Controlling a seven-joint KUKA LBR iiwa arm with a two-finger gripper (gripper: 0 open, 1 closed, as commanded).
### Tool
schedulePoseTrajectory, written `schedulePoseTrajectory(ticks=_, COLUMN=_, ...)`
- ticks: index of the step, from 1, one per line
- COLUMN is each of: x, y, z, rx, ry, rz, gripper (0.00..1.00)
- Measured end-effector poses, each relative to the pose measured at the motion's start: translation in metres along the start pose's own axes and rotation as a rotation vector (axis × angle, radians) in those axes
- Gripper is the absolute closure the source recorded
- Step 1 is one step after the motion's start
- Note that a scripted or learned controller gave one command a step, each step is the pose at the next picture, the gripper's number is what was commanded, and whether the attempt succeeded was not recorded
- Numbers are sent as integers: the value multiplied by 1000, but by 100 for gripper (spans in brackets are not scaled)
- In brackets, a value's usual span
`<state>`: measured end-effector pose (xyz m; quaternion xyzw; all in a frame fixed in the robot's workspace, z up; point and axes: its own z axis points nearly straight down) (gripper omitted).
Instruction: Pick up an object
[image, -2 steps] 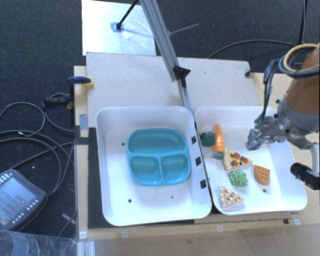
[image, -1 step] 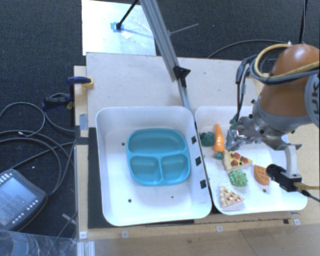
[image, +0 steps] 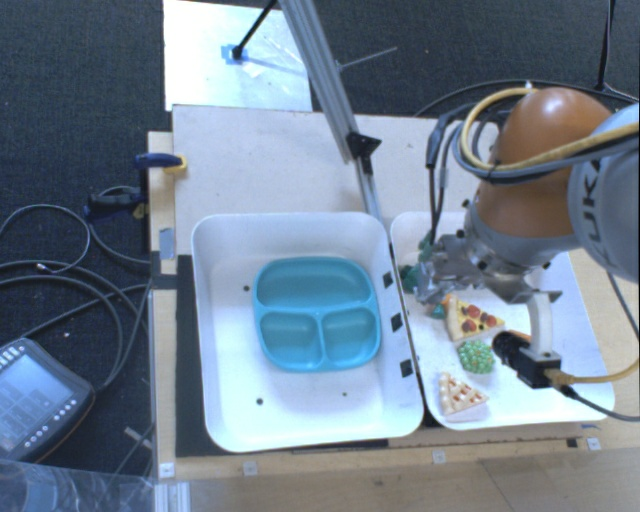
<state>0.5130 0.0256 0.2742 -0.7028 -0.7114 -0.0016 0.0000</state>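
Note:
In the right bin (image: 580, 345) lie two toy pizza slices, one (image: 471, 318) near the middle and one (image: 461, 393) near the front, with a green knobbly toy (image: 477, 356) between them. A small dark green thing (image: 410, 272) sits by the bin's left wall. My gripper (image: 432, 283) hangs low over the bin's left part, just above and left of the middle pizza slice; the wrist covers its fingers.
The left bin (image: 225, 330) holds a blue three-compartment plate (image: 317, 311). A metal pole (image: 335, 95) slants down to the divider between the bins. A black camera block (image: 525, 360) on the arm hovers over the right bin. Cables and a pendant lie on the floor at left.

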Motion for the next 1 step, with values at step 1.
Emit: schedulePoseTrajectory(ticks=1, x=60, y=-1, z=4, rx=1, ry=0, rz=0, gripper=100)
